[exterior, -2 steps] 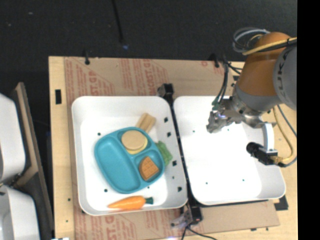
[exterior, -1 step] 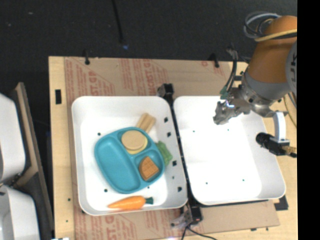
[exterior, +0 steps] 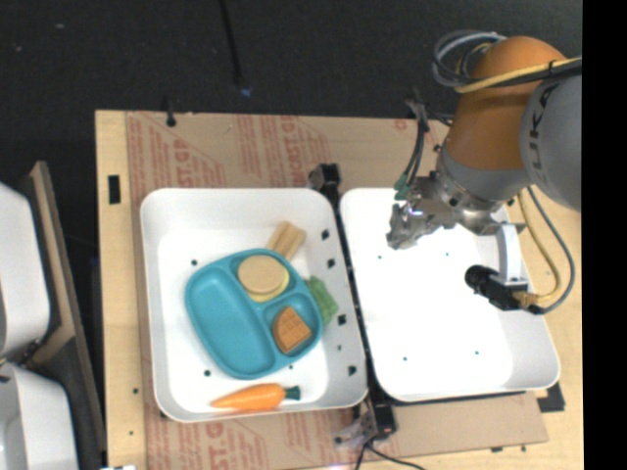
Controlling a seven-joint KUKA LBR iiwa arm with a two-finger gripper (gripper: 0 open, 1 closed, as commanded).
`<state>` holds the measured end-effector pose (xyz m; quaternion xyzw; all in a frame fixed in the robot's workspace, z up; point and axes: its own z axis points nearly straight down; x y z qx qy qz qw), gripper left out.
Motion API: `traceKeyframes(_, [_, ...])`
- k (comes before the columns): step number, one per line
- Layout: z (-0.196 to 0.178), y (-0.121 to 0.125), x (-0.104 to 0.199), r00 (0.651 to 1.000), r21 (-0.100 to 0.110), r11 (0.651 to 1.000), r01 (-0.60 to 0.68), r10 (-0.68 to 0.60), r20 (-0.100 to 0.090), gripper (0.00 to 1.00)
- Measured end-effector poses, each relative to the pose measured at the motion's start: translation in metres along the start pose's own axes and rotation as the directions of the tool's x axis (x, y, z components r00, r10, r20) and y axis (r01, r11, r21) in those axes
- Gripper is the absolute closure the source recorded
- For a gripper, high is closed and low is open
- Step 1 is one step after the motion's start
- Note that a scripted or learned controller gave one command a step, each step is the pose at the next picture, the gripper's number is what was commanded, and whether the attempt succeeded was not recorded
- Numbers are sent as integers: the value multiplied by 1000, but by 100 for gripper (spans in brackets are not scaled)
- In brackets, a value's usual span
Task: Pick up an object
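Two shallow white plastic bins sit side by side, the nine-o'clock bin [exterior: 157,262] holding one blue divided tray [exterior: 230,326], one tan round disc [exterior: 264,275], one brown waffle piece [exterior: 292,330], one orange carrot [exterior: 253,397], while the gripper [exterior: 403,231], closure indiscernible, hovers over the three-o'clock bin [exterior: 441,351].

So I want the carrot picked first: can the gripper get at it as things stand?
Probably yes. The carrot lies alone on the left bin floor near the front wall, apart from the blue tray, with nothing over it. The gripper hangs over the right bin, so it must cross over.
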<state>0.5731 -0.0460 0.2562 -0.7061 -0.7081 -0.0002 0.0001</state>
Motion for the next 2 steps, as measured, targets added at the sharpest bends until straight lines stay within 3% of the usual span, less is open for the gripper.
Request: traceKeyframes(2, [-10, 6, 108, 1000, 0, 1000, 1, -1, -1, 100])
